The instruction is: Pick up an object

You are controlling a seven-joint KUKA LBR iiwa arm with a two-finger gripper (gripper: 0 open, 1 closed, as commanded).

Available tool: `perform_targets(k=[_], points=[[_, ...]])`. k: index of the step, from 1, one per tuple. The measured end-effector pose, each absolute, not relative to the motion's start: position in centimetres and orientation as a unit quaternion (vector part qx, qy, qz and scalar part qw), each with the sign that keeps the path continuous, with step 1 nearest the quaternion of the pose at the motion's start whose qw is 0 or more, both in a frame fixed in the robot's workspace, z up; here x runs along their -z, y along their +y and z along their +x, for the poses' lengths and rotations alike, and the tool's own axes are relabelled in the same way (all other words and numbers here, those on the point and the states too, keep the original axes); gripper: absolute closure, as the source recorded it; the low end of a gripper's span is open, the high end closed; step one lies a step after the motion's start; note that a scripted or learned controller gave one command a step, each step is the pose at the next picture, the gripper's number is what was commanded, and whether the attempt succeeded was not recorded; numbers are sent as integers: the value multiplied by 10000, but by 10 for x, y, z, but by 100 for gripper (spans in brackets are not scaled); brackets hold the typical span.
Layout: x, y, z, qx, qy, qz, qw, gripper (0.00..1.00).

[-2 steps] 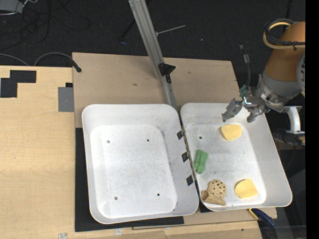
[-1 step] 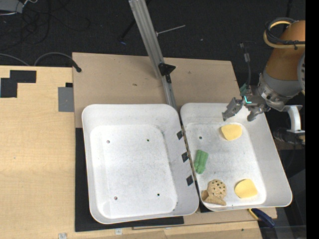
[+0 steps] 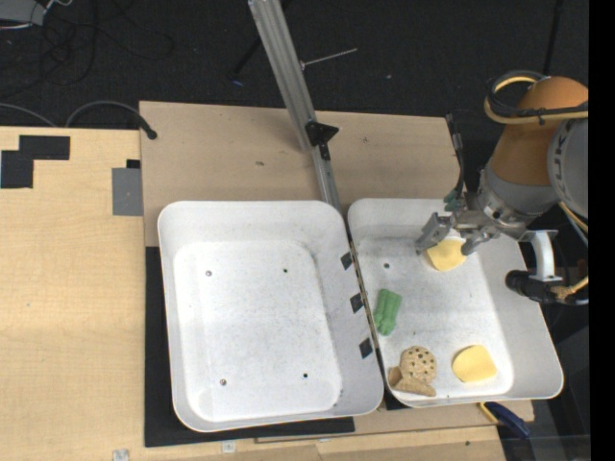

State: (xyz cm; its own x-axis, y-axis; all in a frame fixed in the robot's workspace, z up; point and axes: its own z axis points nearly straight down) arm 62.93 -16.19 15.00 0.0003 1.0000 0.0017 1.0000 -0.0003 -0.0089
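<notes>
My gripper (image 3: 450, 245) hangs over the back of the right bin (image 3: 527, 353), below the grey arm with its orange band (image 3: 538, 113). A pale yellow lump (image 3: 446, 256) sits between its two fingertips, and the fingers are shut on it. In the same bin a green block (image 3: 387, 311) lies near the left wall. A tan speckled cookie-like piece (image 3: 416, 369) and a second yellow lump (image 3: 474, 363) lie toward the front.
The left bin (image 3: 192, 229) adjoins the right bin along a shared rim with black clips (image 3: 356, 303). A slanted metal bar (image 3: 293, 89) rises behind the bins. A black-and-white fitting (image 3: 540, 275) hangs off the arm at the right bin's edge.
</notes>
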Motion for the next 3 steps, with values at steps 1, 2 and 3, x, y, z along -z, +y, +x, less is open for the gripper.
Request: perform_targets(k=[1,2,3], points=[[-96,-160,628,-22,-7068,-7074,36,0],[-110,-162,629,-10,-7060,-7082,14,100],[-162,-164,622,7,-7054,-7088,-13,100]])
